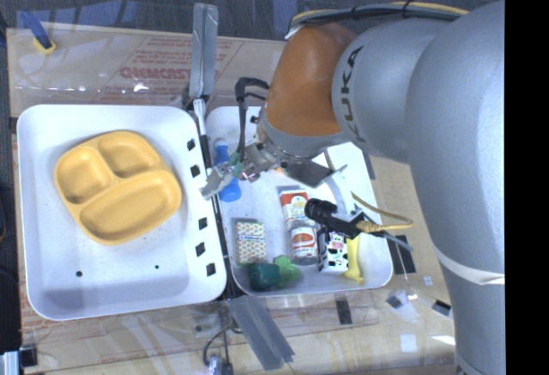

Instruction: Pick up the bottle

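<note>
The gripper point(225, 174) hangs low over the left edge of the right bin point(377, 279), its metal fingers point(214, 183) angled toward the divider; whether they are parted or closed cannot be told. A blue-capped bottle point(228, 186) lies directly at the fingertips, partly hidden, tight against the bin's left wall. Just right of it there is open white floor. Nearer the front lie a small patterned box point(250, 241), a green toy point(273, 273), a red-labelled can point(298, 227) and a black-handled tool point(330, 214). The left bin point(34, 279) holds a yellow divided plate point(116, 184).
</note>
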`<state>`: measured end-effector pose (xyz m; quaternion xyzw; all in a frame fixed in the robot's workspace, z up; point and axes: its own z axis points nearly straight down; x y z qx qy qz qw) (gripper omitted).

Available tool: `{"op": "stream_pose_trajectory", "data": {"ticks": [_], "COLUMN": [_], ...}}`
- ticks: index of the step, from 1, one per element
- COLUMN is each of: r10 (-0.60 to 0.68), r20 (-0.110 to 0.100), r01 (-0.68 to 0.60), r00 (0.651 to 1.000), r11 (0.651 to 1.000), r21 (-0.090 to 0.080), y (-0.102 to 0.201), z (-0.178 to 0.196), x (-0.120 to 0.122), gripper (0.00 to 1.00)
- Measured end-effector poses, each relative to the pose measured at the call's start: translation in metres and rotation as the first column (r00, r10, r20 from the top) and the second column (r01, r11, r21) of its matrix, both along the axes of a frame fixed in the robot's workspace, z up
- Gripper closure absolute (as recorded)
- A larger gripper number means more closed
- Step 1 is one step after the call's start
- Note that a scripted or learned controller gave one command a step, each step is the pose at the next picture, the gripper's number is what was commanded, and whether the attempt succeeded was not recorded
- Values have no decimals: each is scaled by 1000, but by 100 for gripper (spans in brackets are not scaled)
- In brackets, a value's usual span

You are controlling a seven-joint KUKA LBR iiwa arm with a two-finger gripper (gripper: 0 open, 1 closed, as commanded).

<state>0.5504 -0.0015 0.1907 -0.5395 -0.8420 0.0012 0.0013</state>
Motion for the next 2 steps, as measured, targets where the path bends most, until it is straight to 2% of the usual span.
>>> {"op": "stream_pose_trajectory", "data": {"ticks": [2], "r10": [0], "r20": [0], "r01": [0], "r00": [1000], "r11": [1000], "r21": [0], "y": [0], "z": [0], "x": [0], "gripper": [0]}}
